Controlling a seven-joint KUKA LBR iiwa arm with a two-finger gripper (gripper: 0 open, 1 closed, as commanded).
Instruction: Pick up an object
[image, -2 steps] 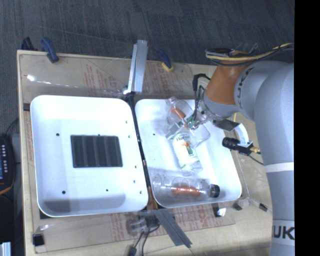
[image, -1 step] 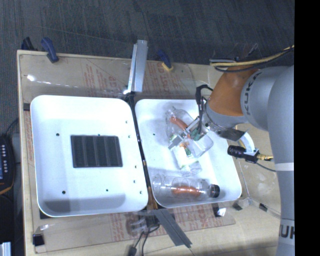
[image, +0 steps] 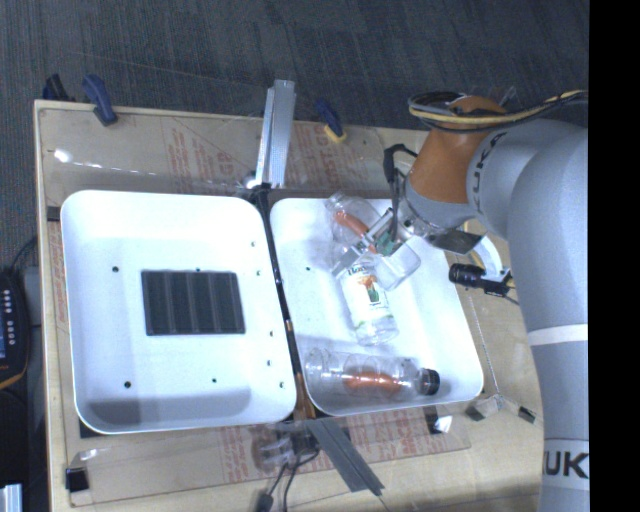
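Several clear plastic bottles lie in the right bin. One with a green and orange label lies in the middle, pointing toward the back. Another with an orange insert and a black cap lies along the front wall. A third clear bottle rests near the back. My gripper reaches down from the right over the back of this bin, between the back bottle and the top of the labelled bottle. The clear plastic around it blurs its tip.
The left bin holds a dark ribbed rectangle on its floor. A metal bar stands at the back between the bins. Blue clamps grip the bench's back edge. A black cable fitting juts out by the right bin's rim.
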